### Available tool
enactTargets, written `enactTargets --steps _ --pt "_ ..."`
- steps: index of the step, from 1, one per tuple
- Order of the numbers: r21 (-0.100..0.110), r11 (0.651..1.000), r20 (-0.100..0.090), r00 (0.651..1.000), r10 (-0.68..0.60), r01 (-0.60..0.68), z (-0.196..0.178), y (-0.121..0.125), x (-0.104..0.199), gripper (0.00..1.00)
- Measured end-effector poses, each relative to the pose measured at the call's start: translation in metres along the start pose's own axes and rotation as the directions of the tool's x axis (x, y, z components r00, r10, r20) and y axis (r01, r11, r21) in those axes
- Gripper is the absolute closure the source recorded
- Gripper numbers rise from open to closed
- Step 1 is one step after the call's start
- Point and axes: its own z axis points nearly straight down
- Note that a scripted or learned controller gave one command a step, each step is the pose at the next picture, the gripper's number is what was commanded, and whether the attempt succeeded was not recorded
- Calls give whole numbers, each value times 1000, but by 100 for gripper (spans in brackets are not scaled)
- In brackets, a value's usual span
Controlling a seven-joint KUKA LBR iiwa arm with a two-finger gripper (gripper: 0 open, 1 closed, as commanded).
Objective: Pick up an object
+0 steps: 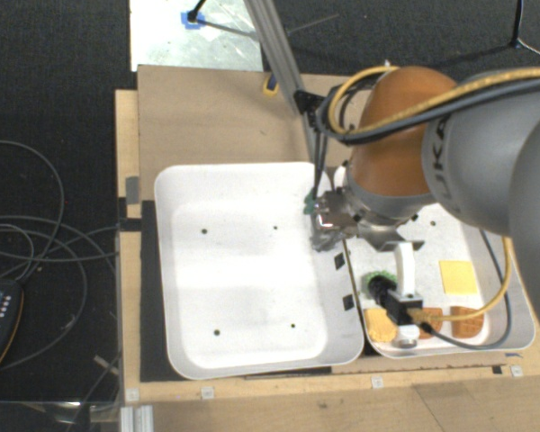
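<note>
Yellow flat square piece (457,277) in the right white bin (508,342) looks light, probably soft: pinch across opposite edges; hand (371,232) state, can't tell.

Partial, unreadable lettering on arm (490,151)

Arm (432,151) hides much of the right bin (452,238).
</note>
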Motion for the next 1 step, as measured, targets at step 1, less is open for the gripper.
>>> enactTargets --steps 1 --pt "-3 1000 1 1000 8 -8 -1 1 -3 0"
